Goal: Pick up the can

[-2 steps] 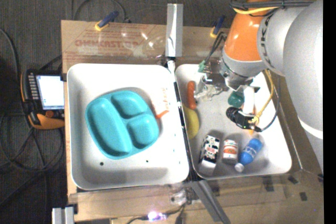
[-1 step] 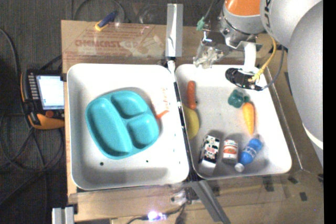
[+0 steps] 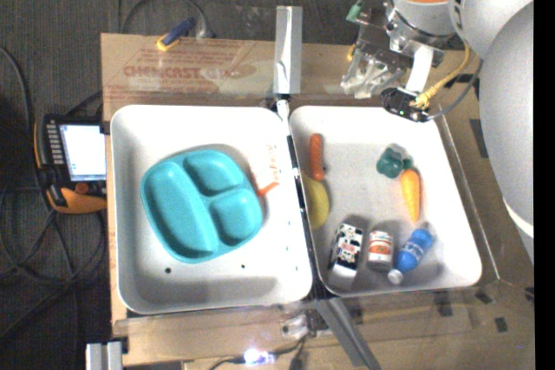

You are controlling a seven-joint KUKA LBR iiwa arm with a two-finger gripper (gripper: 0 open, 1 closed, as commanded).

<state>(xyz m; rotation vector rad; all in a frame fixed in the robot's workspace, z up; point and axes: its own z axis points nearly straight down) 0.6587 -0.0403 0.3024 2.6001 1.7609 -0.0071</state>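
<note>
Small can (image 3: 380,249) standing near the front of the right bin (image 3: 460,178), with the robot's gripper (image 3: 368,75) above the bin's far rim.

A black-and-white carton (image 3: 347,248) sits just left of the can and a blue bottle (image 3: 411,252) just right, a carrot (image 3: 411,192) behind them. The left bin (image 3: 130,273) holds a teal divided plate (image 3: 203,204). Whether the gripper is released or clenched cannot be told.

Your arm (image 3: 486,4) comes in from the upper right, its orange band sitting just above the wrist. The gripper (image 3: 362,78) hangs at the end, pointing down and leftward. Its pale fingers look blurred, so their spacing is hard to judge.
</note>
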